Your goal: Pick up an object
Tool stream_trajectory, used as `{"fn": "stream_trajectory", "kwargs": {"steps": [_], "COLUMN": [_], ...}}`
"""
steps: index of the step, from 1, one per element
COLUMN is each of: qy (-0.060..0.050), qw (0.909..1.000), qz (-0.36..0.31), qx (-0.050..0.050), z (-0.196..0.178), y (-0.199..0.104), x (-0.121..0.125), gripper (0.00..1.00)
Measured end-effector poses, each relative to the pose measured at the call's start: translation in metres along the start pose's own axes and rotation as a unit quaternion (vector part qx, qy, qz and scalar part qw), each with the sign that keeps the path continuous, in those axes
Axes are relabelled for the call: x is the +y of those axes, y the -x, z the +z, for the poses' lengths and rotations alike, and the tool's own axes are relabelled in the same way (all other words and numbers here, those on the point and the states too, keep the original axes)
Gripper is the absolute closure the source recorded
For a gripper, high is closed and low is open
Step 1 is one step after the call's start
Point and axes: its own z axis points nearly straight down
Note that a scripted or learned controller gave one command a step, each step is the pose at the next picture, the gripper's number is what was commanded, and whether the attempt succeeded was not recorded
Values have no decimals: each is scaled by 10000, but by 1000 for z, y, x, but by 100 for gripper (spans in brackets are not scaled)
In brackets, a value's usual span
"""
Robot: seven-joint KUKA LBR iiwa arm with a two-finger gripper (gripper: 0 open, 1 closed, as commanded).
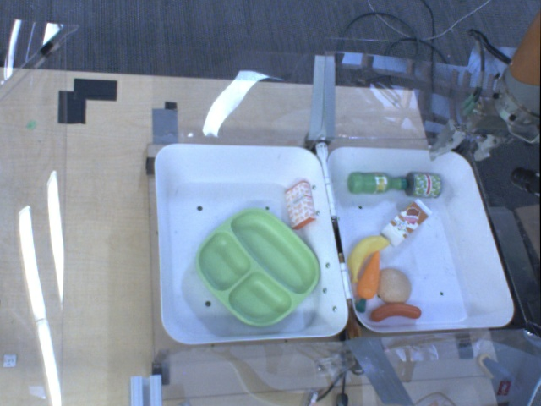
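Left bin point(169, 227): green tray point(258, 266) toward the front edge; small red-white packet point(299, 204) by the right wall. Right bin point(486, 252): green bottle point(395, 183) lying along the back edge; carton point(405, 223) mid-bin, tilted; banana point(366, 254), carrot point(369, 277), tan ball point(394, 285) and sausage point(394, 312) clustered at the front-left corner. Gripper point(461, 138) sits above the right bin's back-right corner, holding nothing visible; its opening cannot be told.

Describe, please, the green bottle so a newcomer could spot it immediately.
Look in the right bin, along its far wall. The green bottle lies on its side there, cap pointing toward the left bin. It is the only green item in that bin, set apart from the fruit clustered nearer.
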Motion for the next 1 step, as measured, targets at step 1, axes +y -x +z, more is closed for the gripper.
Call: {"fn": "stream_trajectory", "kwargs": {"steps": [1], "qy": [64], "qw": [9993], "qz": [-370], "qx": [-16], "z": [123], "y": [4], "x": [12], "gripper": [0]}}
